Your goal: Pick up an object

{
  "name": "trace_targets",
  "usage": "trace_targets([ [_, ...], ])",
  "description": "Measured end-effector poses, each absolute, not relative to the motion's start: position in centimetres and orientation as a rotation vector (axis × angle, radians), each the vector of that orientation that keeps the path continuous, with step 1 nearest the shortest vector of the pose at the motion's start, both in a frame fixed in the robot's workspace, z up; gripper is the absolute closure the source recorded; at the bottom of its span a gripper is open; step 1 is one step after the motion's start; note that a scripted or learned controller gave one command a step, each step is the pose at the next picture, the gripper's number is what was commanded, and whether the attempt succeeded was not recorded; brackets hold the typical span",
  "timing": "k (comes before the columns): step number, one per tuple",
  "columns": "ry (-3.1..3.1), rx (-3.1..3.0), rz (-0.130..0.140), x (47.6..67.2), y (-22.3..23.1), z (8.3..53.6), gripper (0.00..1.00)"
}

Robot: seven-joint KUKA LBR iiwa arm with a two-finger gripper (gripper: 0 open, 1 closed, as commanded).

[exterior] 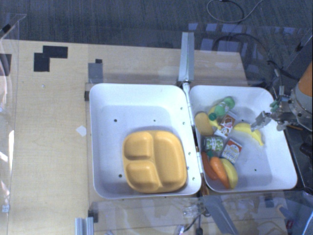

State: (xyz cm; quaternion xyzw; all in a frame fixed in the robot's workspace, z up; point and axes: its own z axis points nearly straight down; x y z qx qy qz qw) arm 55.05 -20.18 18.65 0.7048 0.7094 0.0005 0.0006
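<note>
The left bin [98, 131] holds a yellow compartment tray [154, 160] with three sections; the right bin [288, 177] holds a heap of small items: a yellow lemon-like fruit [204, 123], a green bottle [222, 105], two small cartons [226, 125] with print too small to read, a green can [213, 144], a carrot [219, 168] and a banana [252, 132]; the gripper [266, 119] hangs just right of the banana, empty; whether it stands apart or together I cannot tell.
</note>
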Motion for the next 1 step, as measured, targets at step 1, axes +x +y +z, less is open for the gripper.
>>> trace_targets([
  [1, 2.287, 2.148, 0.004, 58.49, -18.42, 10.58, 0.0],
])
